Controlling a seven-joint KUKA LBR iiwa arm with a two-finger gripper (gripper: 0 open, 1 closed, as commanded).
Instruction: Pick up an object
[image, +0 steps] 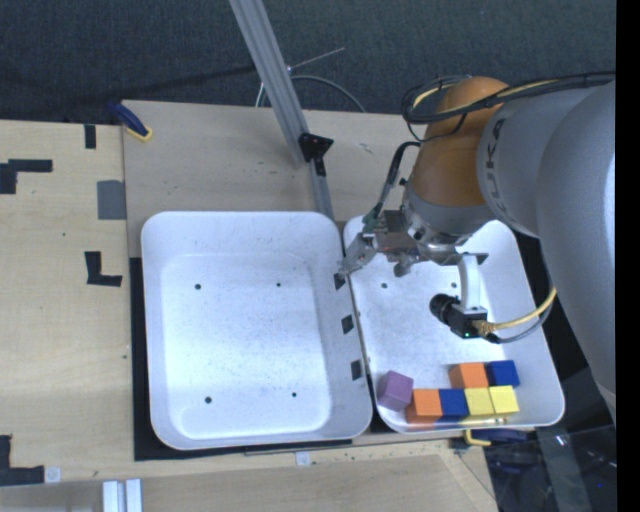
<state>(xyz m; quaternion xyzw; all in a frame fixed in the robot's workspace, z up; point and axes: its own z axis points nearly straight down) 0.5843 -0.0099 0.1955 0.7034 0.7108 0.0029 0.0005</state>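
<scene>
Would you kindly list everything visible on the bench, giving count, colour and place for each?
shallow white plastic bins: 2, white, side by side on the bench; left one, right one.
purple cube block: 1, purple, near corner of the right bin.
orange cube blocks: 2, orange, one at, one at, in the block cluster along the right bin's near edge.
blue cube blocks: 2, blue, at and, same cluster.
yellow cube blocks: 2, yellow, at and, same cluster.
grey metal pole: 1, grey, slanting in from the top, behind the bins.
robot arm: 1, grey with orange band, over the right bin.
hand: 1, dark, above the right bin's far end.
</scene>
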